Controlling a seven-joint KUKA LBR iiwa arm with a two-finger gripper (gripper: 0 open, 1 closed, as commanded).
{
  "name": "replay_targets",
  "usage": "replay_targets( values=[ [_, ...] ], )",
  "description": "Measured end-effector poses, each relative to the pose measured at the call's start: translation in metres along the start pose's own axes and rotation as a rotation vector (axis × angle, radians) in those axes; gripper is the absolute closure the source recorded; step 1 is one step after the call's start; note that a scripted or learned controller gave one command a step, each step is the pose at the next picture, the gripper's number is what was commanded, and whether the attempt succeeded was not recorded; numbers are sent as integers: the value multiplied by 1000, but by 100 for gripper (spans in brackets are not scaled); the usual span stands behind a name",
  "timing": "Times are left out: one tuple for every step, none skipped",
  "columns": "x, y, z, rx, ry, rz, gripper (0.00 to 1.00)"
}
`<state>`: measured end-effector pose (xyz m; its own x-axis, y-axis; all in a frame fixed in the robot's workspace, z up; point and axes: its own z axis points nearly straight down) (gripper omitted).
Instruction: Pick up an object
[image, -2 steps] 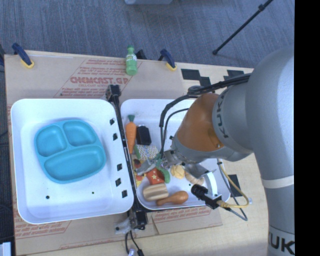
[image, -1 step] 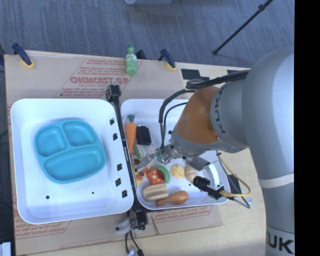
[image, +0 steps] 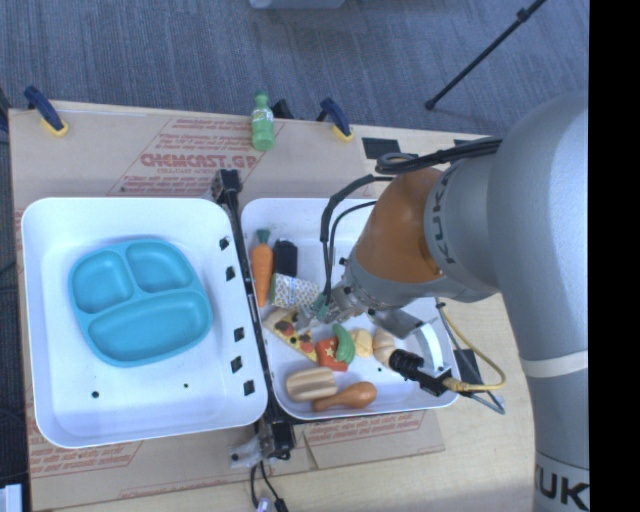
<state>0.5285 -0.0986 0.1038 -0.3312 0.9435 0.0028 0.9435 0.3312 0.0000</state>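
Arm (image: 450, 230) bent low over right bin (image: 300, 212), gripper (image: 325, 308) among toys, finger state unclear.

The big grey arm (image: 500, 220) is covering much of the right bin (image: 300, 405). It is hiding its own gripper too. The small toys (image: 330, 345) under it are lying jumbled, too tiny to name.

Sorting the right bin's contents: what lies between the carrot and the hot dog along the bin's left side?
In the camera view, a patterned wrapped piece and a pizza slice lie between the carrot and the hot dog.
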Motion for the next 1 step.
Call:
replay_targets(
  values=[
    [-28, 31, -100, 1, -3, 94, 100]
  ],
)
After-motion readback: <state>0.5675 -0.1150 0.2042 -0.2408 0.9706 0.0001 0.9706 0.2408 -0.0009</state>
